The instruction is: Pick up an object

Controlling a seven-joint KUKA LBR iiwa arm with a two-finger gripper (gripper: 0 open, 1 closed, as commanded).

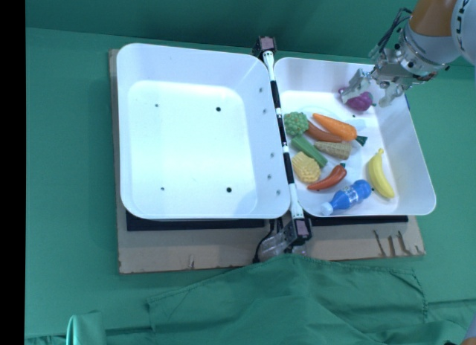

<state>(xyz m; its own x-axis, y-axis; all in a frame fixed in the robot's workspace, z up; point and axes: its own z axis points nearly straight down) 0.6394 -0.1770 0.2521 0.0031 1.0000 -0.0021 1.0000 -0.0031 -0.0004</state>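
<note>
Green cloth lay crumpled nearest. Farther back, the gripper hung spread wide astride a purple toy vegetable in the right bin's far corner; nothing seemed grasped yet, so closing and lifting remained.

From my screen I see the arm coming in from the upper right, its orange band above the grey wrist. The wrist tilts down toward the far right corner of the right bin. The gripper hangs there with its two fingers spread apart.
</note>
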